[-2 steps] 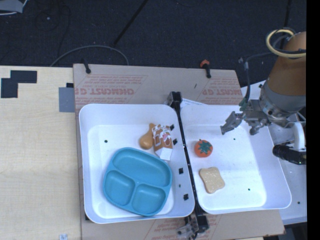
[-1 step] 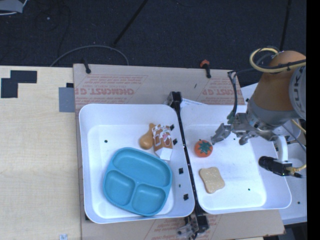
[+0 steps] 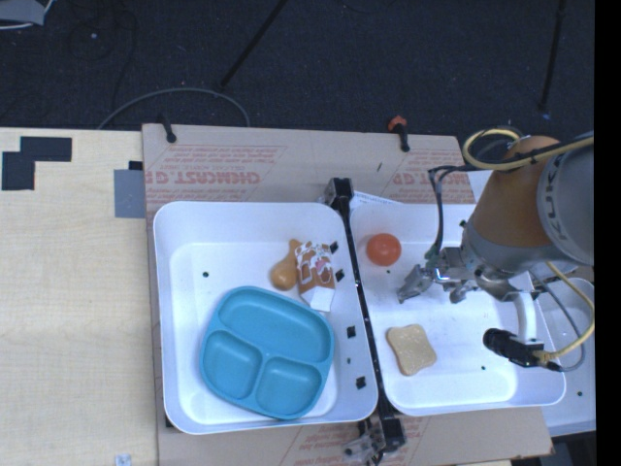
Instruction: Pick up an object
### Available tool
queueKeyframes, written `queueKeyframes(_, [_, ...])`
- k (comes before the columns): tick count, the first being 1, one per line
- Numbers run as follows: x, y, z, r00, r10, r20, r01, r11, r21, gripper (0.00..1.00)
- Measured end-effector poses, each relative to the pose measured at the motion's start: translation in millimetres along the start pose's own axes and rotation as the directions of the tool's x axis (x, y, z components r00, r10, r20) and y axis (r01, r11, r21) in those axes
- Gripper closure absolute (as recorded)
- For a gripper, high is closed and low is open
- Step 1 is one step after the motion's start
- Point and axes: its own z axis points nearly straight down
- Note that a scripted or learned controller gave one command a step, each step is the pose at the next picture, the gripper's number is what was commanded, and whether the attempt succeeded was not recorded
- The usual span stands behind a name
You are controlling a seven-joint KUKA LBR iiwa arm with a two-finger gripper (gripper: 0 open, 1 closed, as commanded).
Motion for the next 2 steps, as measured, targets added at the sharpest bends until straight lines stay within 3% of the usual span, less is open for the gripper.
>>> queueKeyframes(1, [-2, 1, -13, 1.000, 0.005, 0.001, -0.005, 1.000, -0.003, 1.00])
queueKeyframes(2, [-2, 10, -71, 1.000, -0.001, 0.003, 0.001, 1.000, -0.013, 1.00])
